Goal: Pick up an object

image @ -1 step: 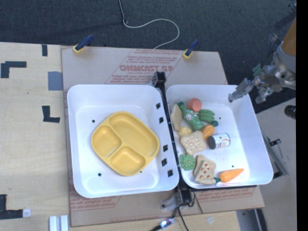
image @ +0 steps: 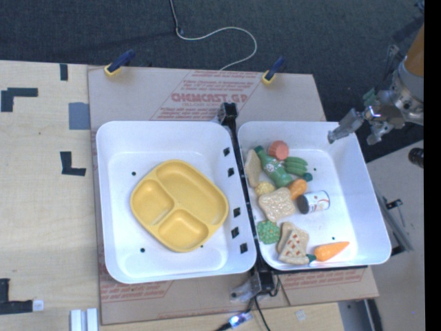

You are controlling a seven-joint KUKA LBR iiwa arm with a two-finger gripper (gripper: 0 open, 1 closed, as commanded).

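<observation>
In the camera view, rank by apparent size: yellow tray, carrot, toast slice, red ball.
1. yellow tray, by far the largest.
2. toast slice.
3. carrot, close to the toast slice, so that order is unsure.
4. red ball, smallest.

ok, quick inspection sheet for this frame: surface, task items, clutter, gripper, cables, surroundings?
Surface: cardboard sheet on wooden bench, two white bins side by side.
Job's things: right bin holds a toy-food pile; carrot lies apart at the near edge, small can beside the pile.
Clutter: yellow divided tray alone in left bin.
Gripper: gripper at the right bin's far right corner, fingers open, holding nothing.
Cables: white cord looping on the dark floor.
Surroundings: two clamps at the cardboard's far edge.
</observation>
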